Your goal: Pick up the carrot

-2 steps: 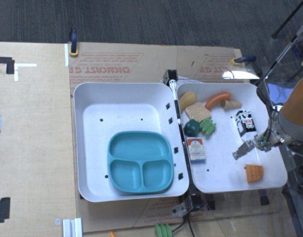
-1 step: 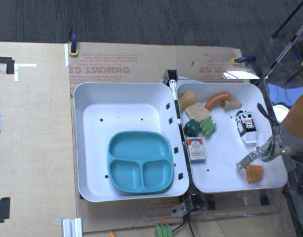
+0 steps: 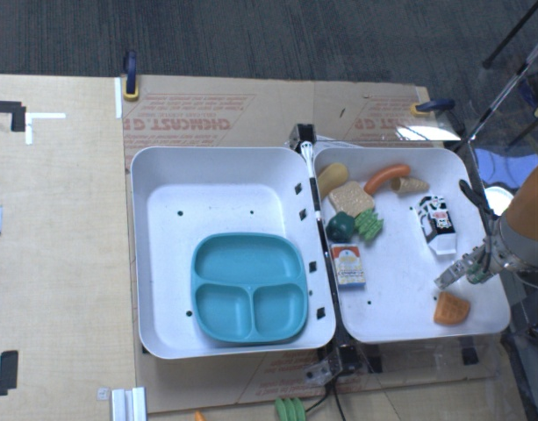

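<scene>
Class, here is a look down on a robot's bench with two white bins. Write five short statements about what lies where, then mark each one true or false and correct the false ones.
1. The teal divided plate lies in the left bin. True.
2. The carrot lies on the teal plate. False: it lies in the right bin, near its far edge.
3. The gripper holds the carrot. False: it is near the right bin's right side, apart from the carrot.
4. The small milk carton lies in the right bin. True.
5. An orange wedge lies near the right bin's near right corner. True.
</scene>
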